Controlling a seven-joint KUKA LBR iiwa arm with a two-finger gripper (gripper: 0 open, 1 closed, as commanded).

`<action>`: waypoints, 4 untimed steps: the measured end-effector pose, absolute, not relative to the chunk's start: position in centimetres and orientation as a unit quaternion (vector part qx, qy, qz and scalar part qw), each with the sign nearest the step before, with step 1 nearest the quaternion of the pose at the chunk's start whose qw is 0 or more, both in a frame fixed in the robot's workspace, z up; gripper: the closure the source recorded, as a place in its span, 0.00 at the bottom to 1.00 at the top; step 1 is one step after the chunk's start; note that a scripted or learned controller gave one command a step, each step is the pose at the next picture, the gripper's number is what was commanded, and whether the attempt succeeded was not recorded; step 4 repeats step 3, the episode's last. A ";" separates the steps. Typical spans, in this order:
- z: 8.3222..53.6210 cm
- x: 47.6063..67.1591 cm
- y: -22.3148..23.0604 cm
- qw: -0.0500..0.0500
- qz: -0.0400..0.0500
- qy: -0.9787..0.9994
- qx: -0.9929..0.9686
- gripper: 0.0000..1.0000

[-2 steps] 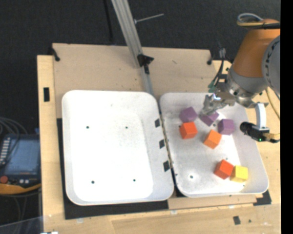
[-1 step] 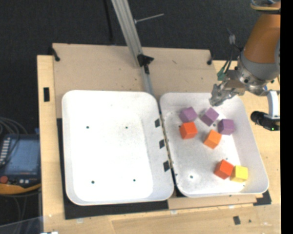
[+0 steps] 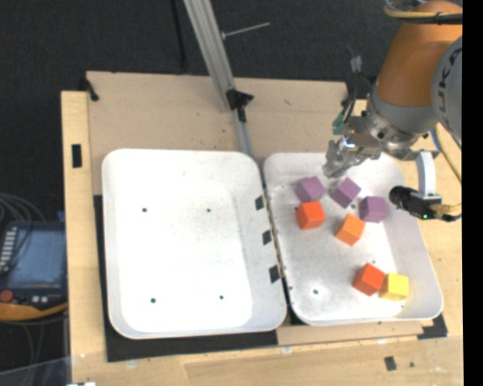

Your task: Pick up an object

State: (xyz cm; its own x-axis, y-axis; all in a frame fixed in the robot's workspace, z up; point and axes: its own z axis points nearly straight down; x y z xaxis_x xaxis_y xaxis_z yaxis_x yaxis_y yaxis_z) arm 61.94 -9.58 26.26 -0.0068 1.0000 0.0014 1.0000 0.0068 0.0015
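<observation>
While the grey arm with its orange band (image 3: 414, 51) reaches in from the right, the gripper (image 3: 339, 161) hangs over the far part of the right bin (image 3: 410, 252), near the bin's back rim. Whether its fingers are spread or pressed together I cannot tell — the wrist and its cabling blur into them from this angle, and no block is visible between them.

Seven small blocks lie in the right bin. Three are purple: one purple block (image 3: 311, 189) just below the gripper to its left, a second purple block (image 3: 345, 191) just below it to the right, and a third purple block (image 3: 373, 208) further right. An orange-red block (image 3: 310, 215) sits just in front of the first purple one, touching or nearly so. An orange block (image 3: 349, 229) lies in the middle of the bin, apart from the rest. Near the front right corner a red-orange block (image 3: 369, 279) and a yellow block (image 3: 395, 286) sit side by side — touching.

To the left lies the left bin (image 3: 125, 215), its white floor marked by a few dark specks.
</observation>
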 end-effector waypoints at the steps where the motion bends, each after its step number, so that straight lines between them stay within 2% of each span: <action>1: 25.3 61.9 -4.9 0.000 0.000 0.709 0.705 1.00; 3: 23.9 60.6 6.7 -0.001 0.000 0.710 0.704 1.00; 4: 23.9 60.6 6.7 -0.001 0.000 0.710 0.704 1.00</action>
